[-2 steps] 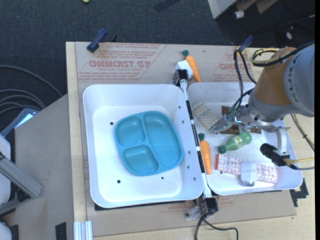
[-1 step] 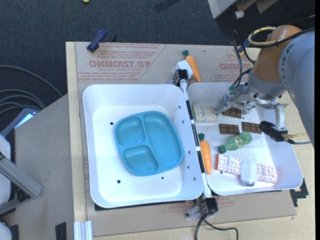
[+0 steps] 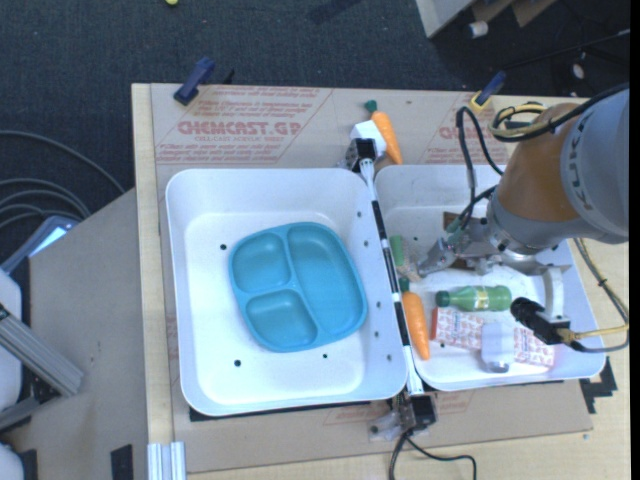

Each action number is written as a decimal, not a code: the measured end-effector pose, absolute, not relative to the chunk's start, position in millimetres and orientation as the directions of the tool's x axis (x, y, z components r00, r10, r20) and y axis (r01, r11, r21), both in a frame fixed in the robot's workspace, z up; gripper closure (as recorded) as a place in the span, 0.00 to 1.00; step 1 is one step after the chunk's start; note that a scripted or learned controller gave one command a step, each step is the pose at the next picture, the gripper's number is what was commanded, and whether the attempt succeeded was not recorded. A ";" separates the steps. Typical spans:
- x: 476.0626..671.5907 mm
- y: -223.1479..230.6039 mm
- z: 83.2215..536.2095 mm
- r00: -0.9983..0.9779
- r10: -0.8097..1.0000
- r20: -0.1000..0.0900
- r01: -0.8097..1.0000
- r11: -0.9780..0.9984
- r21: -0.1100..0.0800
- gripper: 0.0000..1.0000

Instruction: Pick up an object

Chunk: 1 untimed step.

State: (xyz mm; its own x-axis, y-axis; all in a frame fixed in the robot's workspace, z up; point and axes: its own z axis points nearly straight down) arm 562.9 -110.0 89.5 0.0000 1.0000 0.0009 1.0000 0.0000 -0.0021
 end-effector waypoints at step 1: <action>526.8 -95.3 84.2 0.001 1.000 0.001 1.000 -0.001 -0.002 0.00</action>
State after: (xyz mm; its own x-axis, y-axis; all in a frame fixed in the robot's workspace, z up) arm 526.8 -95.3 84.2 0.0009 1.0000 0.0010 1.0000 -0.0009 -0.0024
